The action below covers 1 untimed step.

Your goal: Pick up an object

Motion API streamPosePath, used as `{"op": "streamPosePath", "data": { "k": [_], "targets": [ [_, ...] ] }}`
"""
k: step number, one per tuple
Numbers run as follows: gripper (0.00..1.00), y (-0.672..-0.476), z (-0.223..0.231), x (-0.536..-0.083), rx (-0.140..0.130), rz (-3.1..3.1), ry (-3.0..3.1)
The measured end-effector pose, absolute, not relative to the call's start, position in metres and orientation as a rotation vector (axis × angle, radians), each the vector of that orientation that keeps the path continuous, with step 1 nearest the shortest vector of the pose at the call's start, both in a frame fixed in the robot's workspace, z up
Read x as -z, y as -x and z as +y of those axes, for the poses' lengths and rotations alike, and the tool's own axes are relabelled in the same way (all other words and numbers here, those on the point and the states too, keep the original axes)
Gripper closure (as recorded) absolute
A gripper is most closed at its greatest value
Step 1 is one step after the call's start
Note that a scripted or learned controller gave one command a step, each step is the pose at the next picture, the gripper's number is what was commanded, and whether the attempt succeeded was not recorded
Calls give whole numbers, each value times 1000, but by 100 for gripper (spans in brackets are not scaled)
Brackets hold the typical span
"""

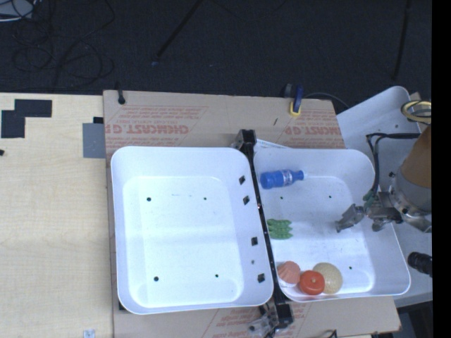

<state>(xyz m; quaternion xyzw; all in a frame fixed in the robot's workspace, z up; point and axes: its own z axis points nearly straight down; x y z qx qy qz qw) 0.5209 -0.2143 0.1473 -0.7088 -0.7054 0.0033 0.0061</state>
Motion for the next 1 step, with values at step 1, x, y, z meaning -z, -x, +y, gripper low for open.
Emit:
{"op": "streamPosePath", "data": {
  "k": [1],
  "targets": [
    [0, -606, -213, -208, 5, -2232, 2222]
  ]
}}
